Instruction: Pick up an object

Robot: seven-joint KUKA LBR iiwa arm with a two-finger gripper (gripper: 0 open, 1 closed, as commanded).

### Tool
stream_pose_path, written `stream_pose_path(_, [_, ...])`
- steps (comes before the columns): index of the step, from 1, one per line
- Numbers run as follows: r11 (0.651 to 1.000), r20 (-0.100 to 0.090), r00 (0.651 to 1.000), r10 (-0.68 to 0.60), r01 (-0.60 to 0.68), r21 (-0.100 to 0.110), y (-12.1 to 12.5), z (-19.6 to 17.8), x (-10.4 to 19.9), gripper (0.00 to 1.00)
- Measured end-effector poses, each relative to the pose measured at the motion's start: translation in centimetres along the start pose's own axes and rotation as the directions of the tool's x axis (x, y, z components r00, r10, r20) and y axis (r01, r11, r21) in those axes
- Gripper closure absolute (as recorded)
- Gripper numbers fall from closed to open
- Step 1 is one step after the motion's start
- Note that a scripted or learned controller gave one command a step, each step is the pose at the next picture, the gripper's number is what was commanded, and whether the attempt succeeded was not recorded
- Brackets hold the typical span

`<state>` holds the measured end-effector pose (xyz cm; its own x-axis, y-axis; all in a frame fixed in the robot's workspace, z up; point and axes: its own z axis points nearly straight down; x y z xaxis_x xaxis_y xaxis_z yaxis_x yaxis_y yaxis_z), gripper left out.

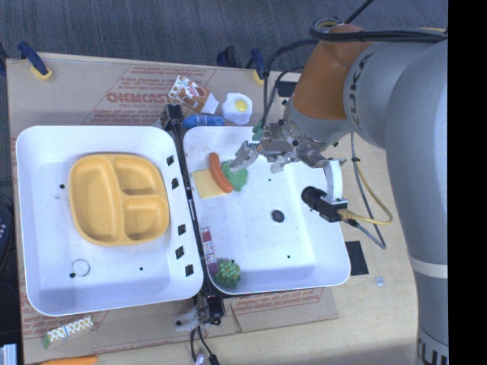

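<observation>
Here hot dog [219,172] lies diagonal, upper-left to lower-right; gripper [245,158] state unclear

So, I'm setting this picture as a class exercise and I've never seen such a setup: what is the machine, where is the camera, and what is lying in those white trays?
The grey machine with an orange band is a robot arm, reaching in from the right. One fixed camera looks down at a slant. Its gripper is low over the right bin, beside an orange sausage-shaped toy, a green piece and a yellow block. Whether it holds anything cannot be told. A green ball sits in that bin's near corner. The left bin holds a yellow divided plate.
</observation>
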<state>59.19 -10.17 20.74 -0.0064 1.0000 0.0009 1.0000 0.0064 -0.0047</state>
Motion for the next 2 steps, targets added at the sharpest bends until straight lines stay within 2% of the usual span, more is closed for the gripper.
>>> stream_pose_path(1, [0.977, 0.0, 0.977, -0.215, 0.215, 0.001, 3.0, 8.9, 0.9, 0.0])
stream_pose_path(2, [0.978, 0.0, 0.978, -0.21, 0.21, 0.002, 3.8, 11.6, 0.5, 0.0])
